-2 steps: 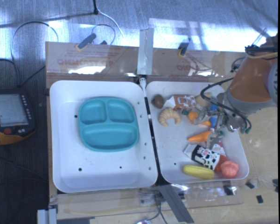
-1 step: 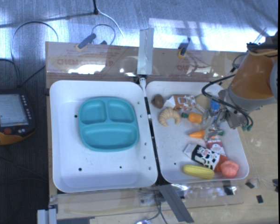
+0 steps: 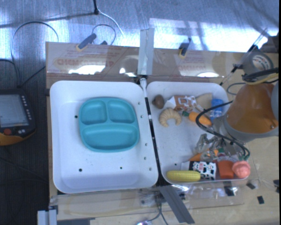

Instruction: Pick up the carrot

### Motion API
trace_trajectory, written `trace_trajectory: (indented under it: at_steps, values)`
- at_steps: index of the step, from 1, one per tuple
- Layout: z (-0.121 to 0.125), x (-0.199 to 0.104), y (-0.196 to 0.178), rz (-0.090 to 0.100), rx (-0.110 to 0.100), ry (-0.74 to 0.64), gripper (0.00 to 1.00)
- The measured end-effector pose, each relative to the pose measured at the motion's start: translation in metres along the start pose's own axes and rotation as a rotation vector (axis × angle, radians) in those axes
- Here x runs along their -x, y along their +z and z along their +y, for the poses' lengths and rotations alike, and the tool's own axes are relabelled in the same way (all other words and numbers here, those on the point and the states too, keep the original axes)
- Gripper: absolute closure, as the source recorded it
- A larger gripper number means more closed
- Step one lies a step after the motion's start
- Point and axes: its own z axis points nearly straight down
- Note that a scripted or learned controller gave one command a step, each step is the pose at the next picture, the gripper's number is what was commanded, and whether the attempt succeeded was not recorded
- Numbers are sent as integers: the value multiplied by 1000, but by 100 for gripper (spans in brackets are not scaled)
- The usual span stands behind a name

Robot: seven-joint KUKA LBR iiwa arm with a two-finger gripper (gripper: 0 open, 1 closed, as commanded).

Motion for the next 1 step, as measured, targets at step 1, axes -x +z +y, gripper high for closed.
trace_trajectory:
  at_steps: [1]
  values:
    - [50, 35, 1, 6, 3, 191, 100]
